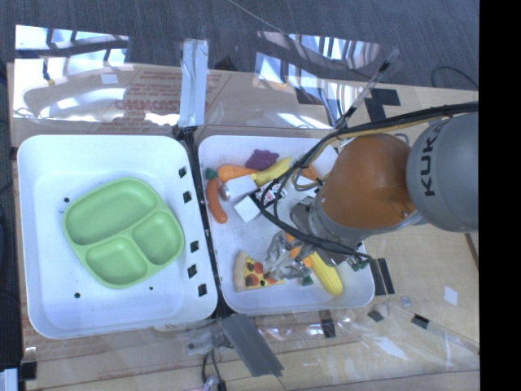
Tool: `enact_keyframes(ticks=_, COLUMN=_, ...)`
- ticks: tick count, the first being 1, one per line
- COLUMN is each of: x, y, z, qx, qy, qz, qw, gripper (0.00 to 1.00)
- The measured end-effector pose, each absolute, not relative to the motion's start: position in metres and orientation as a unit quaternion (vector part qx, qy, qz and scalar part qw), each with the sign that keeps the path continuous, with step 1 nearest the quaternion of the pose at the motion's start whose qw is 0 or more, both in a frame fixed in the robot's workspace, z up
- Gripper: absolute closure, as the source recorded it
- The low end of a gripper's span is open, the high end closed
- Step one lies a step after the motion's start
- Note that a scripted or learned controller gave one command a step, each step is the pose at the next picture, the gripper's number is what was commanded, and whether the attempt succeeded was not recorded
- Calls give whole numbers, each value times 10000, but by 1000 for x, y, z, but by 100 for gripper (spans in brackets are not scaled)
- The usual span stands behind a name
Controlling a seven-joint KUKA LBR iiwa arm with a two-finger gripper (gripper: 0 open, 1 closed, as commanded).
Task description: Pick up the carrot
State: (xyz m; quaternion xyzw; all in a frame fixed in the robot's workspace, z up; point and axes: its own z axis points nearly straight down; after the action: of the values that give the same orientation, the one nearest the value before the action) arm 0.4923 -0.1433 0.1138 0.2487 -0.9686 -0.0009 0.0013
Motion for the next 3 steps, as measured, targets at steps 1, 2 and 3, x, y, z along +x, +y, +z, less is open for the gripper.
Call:
enact_keyframes(ticks=1, x=507, y=-102, z=341, qx=3132, qy=-9496, qz=47, qw=-69, gripper=100)
enact_keyframes(ticks=2, x=505, y=-103, z=335, qx=3120, qy=-9501, qz=15, qw=-19, gripper=0)
enact_keyframes(ticks=3, x=505, y=-125, z=193, qx=4224, qy=-9064, qz=-20, qw=12, gripper=0)
